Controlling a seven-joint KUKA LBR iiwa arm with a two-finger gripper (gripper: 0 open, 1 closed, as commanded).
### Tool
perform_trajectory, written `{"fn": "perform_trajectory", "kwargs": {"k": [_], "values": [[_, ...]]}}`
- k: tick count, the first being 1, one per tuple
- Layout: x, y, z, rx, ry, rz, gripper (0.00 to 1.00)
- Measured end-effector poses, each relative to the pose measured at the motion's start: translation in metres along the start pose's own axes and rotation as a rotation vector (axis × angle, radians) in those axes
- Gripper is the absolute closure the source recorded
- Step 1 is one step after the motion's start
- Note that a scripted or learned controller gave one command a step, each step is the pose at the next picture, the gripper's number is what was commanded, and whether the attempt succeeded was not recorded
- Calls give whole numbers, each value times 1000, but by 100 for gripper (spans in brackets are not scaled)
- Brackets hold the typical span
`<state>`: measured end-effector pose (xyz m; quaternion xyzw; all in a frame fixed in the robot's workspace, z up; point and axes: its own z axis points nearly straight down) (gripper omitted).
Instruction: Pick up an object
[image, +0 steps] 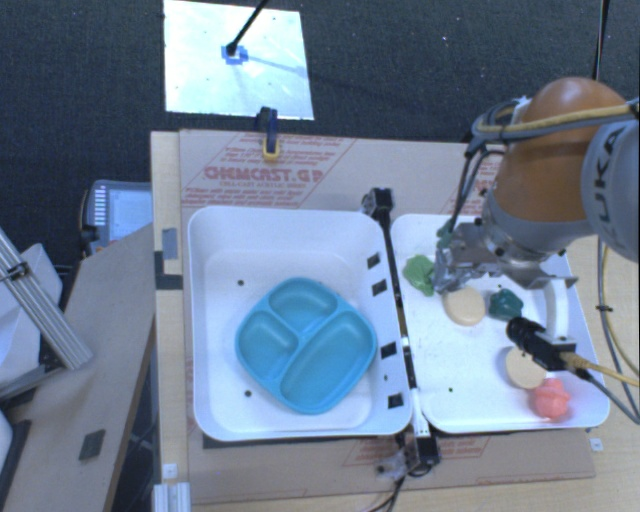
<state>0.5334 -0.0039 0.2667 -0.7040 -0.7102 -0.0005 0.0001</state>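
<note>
- Objects for picking, right bin (470, 405): green piece (420, 272) near the bin's left wall; cream round piece (464, 306) just right of and below it; small teal piece (506, 302) beside the cream one; second cream disc (523, 368) lower right; pink piece (550, 399) at the bin's lower right corner, just beside that disc.
- Gripper (452, 272): low over the right bin, between the green piece and the cream round piece; whether it touches either cannot be told. Jaw opening cannot be told, and nothing is seen held.
- Arm (560, 150): grey with orange band, entering from the right, above the right bin's upper half.
- Left bin (215, 390): holds a blue divided plate (305, 343), three compartments, lying flat and turned at an angle.
- Bench surround: brown cardboard sheet (270, 172) with red lettering under both bins.
</note>
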Motion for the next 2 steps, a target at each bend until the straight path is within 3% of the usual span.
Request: {"fn": "perform_trajectory", "kwargs": {"k": [2], "values": [[109, -15, 16, 1, 1, -1, 100]]}}
